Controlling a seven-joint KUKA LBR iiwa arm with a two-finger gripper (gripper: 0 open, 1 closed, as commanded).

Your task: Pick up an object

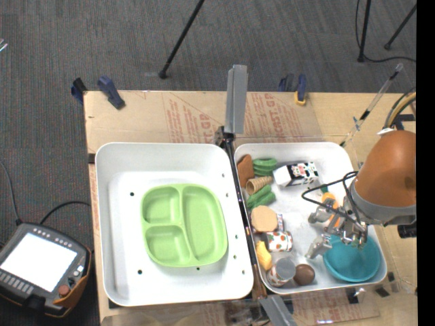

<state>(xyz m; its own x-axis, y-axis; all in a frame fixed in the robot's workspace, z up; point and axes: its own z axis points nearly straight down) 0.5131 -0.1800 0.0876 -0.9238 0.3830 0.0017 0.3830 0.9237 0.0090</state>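
The right bin holds several small toys. Among them are a teal bowl, an orange carrot-like piece, a cow-patterned box, a tan round bun, a dotted cup and a brown ball. My gripper hangs low over the right half of this bin, at the bowl's left rim and just below the orange piece. Its two fingers stand apart, one finger above and the other lower down, with bare bin floor between them. The gripper is open and holds nothing.
The left bin carries a green divided plate. Green pods, a cone, a yellow piece and a grey can crowd the right bin's left side. A grey post stands behind the bins.
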